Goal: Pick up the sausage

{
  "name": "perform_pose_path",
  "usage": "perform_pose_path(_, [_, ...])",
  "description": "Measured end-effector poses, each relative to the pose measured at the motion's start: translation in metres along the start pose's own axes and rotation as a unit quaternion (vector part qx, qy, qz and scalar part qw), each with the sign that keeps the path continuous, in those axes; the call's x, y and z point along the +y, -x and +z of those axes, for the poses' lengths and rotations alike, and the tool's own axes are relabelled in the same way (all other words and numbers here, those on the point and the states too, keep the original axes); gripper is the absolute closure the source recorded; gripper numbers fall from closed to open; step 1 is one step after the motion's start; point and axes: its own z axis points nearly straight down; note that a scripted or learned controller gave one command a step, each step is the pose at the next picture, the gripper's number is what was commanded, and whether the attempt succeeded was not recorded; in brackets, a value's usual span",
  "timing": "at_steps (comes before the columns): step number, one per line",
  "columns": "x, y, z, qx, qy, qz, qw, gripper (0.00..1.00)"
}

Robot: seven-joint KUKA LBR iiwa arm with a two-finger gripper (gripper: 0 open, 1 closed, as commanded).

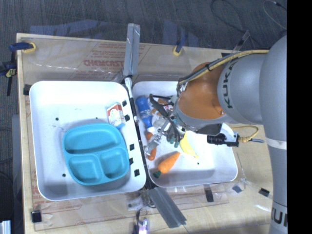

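Gripper [163,130] lowered into right bin [222,172], over a clutter of small items by the dividing wall; finger opening and any hold not discernible. Sausage [152,154], small and reddish, just below gripper, beside carrot [167,163] and banana [188,146]. Blue tray [95,152] in left bin [48,111].

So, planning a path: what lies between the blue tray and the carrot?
In the camera view, the two bins' touching walls run between the blue tray and the carrot; otherwise bare white bin floor.
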Motion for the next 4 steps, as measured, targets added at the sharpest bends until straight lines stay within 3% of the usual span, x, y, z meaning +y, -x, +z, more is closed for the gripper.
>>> perform_pose_path(1, [-0.011, -0.003, 0.017, 0.014, -0.001, -0.068, 0.9976, 0.0])
perform_pose_path(2, [-0.022, 0.008, 0.023, 0.021, -0.002, -0.097, 0.9951, 0.0])
perform_pose_path(3, [-0.021, 0.009, 0.013, 0.02, -0.002, -0.098, 0.9949, 1.0])
perform_pose_path(4, [-0.021, 0.009, 0.013, 0.02, -0.002, -0.098, 0.9949, 0.0])
